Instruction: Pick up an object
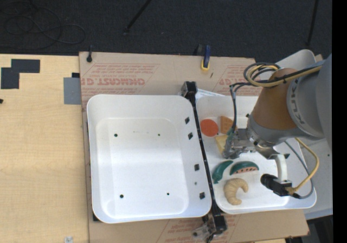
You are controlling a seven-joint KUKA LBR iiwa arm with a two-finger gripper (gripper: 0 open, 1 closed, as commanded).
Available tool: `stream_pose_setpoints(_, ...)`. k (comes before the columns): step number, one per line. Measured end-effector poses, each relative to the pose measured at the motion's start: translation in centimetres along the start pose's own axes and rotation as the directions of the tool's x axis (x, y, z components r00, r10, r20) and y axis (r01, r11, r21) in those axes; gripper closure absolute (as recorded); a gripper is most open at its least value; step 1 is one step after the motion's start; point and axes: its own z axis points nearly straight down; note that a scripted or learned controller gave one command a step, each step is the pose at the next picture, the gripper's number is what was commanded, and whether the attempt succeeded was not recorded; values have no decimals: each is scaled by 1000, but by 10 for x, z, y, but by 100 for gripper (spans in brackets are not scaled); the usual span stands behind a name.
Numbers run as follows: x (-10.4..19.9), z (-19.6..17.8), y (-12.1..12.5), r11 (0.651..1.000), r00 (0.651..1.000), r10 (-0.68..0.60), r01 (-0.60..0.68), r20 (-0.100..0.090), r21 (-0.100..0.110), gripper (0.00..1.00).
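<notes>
On the counter (pixel 43 144), the hand (pixel 234 147) sits low in the right bin (pixel 303 198) beside a yellow wedge (pixel 221 141); I cannot tell its grip.

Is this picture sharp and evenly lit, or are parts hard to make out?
Camera view: even, soft light, faint shadows; the left bin looks bright without harsh glare; small toys such as the croissant look slightly soft; the gripper is blurry; the floor behind is dark.
</notes>
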Motion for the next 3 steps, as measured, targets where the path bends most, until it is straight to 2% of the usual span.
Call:
stream_pose_setpoints(1,-5,9,13,1000,1000,-4,4,0,-1,100)
stream_pose_setpoints(2,-6,8,13,1000,1000,-3,3,0,-3,0)
stream_pose_setpoints(3,-74,8,71,1000,1000,-4,4,5,-8,0)
